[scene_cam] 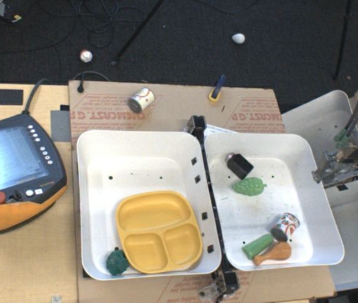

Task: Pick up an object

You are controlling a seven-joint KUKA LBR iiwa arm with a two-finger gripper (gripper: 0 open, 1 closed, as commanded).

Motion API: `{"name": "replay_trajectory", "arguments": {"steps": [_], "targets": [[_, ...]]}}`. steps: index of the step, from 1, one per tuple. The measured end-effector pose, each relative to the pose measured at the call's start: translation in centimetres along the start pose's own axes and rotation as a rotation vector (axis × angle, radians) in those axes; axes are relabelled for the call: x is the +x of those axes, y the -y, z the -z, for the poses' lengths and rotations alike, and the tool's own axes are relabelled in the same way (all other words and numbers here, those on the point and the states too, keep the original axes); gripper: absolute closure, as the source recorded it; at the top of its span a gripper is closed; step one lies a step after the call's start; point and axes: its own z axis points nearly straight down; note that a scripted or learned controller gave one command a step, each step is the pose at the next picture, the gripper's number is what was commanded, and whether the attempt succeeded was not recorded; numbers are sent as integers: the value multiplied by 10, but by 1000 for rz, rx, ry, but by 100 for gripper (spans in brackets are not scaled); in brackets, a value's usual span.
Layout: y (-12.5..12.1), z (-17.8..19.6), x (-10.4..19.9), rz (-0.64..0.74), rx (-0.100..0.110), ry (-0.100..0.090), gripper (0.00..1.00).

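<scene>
Rightward, the gripper (335, 172) hangs beyond the right bin's (321, 202) rim; whether it grips anything cannot be told. Within that bin lie a black block (239, 165), bumpy green piece (249, 186), small can (285, 225), green stick (257, 245) and orange drumstick shape (273, 252), clustered low, leaving bare middle floor. A smooth yellow 3-compartment tray (159, 231) fills the left bin (96, 194).
</scene>
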Motion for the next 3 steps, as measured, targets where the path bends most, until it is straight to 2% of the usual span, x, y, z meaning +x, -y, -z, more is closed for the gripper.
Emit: {"name": "replay_trajectory", "arguments": {"steps": [1, 2, 3], "targets": [[-86, 125, 58, 10, -27, 4, 100], [-19, 20, 69, -1, 1, 1, 100], [-45, 35, 136, 8, -14, 2, 100]]}}
